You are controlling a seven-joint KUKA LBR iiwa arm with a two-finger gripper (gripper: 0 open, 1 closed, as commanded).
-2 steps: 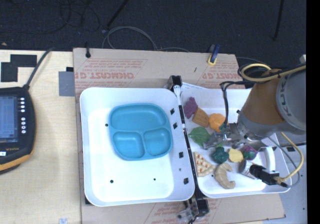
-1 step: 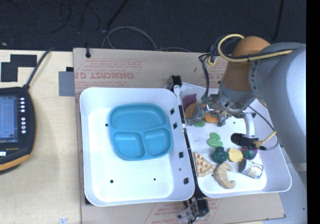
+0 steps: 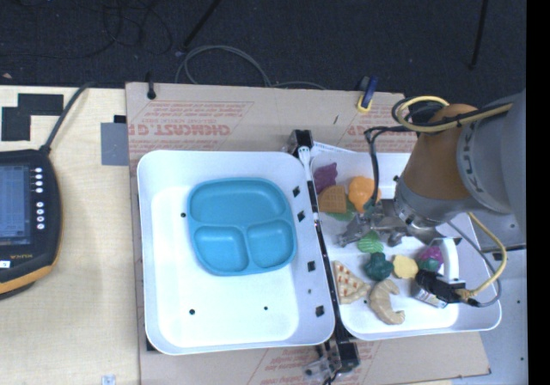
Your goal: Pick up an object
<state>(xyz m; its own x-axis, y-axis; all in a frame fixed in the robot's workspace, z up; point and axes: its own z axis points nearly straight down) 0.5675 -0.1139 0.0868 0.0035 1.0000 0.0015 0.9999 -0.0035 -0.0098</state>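
My gripper (image 3: 364, 229) is low over the middle of the right bin (image 3: 481, 316), with the arm coming in from the right. It sits just above a light green piece (image 3: 370, 245) and below an orange ball (image 3: 362, 191) and a tan-orange piece (image 3: 333, 201). Close by lie a dark green piece (image 3: 376, 266), a yellow piece (image 3: 404, 267), a magenta piece (image 3: 430, 253), a purple piece (image 3: 325, 175), a waffle-like wedge (image 3: 347, 282) and a beige curved piece (image 3: 387, 302). I see nothing clearly held.
The left bin (image 3: 163, 306) holds a blue divided plate (image 3: 241, 225). A divider ridge (image 3: 311, 237) separates the bins. A teach pendant (image 3: 21, 211) lies on the bench at far left. Cables trail across the dark floor behind.
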